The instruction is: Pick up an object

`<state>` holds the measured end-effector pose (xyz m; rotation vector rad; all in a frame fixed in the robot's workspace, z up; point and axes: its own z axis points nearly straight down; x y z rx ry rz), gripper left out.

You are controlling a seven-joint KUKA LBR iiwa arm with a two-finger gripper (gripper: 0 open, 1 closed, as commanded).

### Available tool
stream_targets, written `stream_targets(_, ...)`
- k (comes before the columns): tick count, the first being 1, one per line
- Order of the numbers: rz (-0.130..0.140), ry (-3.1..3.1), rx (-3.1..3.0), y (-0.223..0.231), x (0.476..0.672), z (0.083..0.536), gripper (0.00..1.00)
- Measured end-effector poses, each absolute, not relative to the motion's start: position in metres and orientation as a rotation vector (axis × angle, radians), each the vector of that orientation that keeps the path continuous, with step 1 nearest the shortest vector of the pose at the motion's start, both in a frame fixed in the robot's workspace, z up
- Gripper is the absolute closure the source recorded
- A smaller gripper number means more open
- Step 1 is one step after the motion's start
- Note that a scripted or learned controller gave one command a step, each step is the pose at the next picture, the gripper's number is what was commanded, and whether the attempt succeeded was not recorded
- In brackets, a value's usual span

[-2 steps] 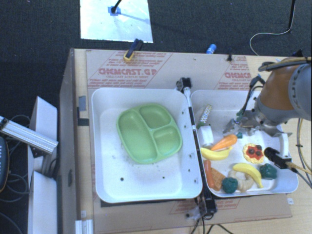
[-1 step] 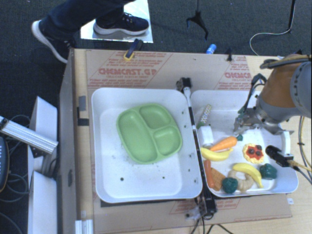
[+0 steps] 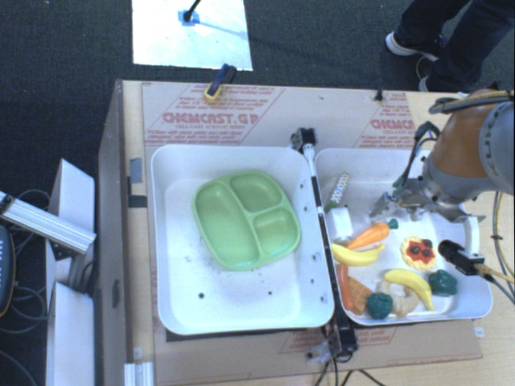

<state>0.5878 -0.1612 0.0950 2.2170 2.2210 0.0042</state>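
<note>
The right bin [image 3: 483, 300] holds several toy foods. An orange carrot [image 3: 370, 236] lies near its middle, with a yellow banana [image 3: 356, 254] just below it. A second banana [image 3: 409, 285], a round yellow-and-red tart [image 3: 419, 252] and a dark green broccoli [image 3: 442, 281] lie toward the front right. Another green piece [image 3: 379, 303] and a red-orange piece [image 3: 348, 284] sit at the front left. My gripper [image 3: 386, 207] hangs low over the bin's back half, just above and right of the carrot's green top. I see nothing held in it.
The left bin [image 3: 173, 296] holds a green divided plate [image 3: 245, 219]. A white block [image 3: 339, 219] and a small striped stick [image 3: 339, 186] lie at the right bin's back left. A black-tipped part [image 3: 455, 256] juts over the bin's right side. A person's feet [image 3: 410, 43] stand behind the bench.
</note>
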Motion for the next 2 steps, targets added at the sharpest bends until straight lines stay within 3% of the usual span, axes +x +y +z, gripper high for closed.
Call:
stream_targets(1, 0.007, 2.221, 2.215, -0.1611, 0.5887, 0.1057, 1.0)
stream_targets(2, 0.007, 2.221, 2.215, -0.1611, 0.5887, 0.1056, 0.0)
